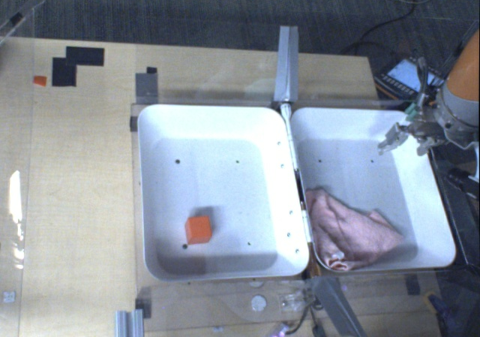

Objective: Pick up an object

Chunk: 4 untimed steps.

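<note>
Pink cloth [351,235], soft and crumpled into loose folds, lies in the lower left corner of the right bin [431,200], pressed against the wall shared with the left bin [161,178]. Orange block [199,230], small, hard-edged, roughly cubic, sits in the lower left part of the left bin, alone on smooth white plastic. Both bins shallow, rounded corners, matte; a grey metal rail [287,65] runs up from between them across the pale wooden table [75,200].

End effector [405,136] hangs over the upper right of the right bin, well apart from the cloth and far from the block. Two thin prongs appear spread, nothing between them; it carries nothing.

Judgement: approach stage, no grasp begun. Cloth is the nearer target. Best to come straight down on the raised middle of the heap, not the flat edge by the wall, and pinch a fold. Fabric may slip or drag. The block would need squared alignment with its flat faces.
</note>
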{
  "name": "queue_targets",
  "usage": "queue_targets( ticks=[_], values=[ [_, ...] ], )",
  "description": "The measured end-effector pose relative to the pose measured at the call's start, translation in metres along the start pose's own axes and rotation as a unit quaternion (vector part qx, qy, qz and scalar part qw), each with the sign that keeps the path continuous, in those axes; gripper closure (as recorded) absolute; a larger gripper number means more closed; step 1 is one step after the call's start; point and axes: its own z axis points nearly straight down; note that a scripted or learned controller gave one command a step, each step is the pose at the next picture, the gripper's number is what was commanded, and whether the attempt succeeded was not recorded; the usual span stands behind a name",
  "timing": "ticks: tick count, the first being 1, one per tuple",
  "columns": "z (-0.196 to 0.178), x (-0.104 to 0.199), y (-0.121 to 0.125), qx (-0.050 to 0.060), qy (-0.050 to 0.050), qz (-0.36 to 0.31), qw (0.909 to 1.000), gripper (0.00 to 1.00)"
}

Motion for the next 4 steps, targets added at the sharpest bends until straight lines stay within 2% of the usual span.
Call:
queue_targets(
  ticks=[1, 2, 3, 4],
  values=[
    [-0.014, -0.003, -0.116, -0.001, 0.000, -0.064, 0.9980, 0.00],
    [0.085, 0.054, -0.114, -0.007, -0.002, -0.097, 0.9952, 0.00],
    [0.085, 0.116, -0.114, -0.009, 0.000, -0.102, 0.9948, 0.00],
    [0.071, 0.116, -0.110, -0.015, -0.002, -0.102, 0.9946, 1.00]
  ],
)
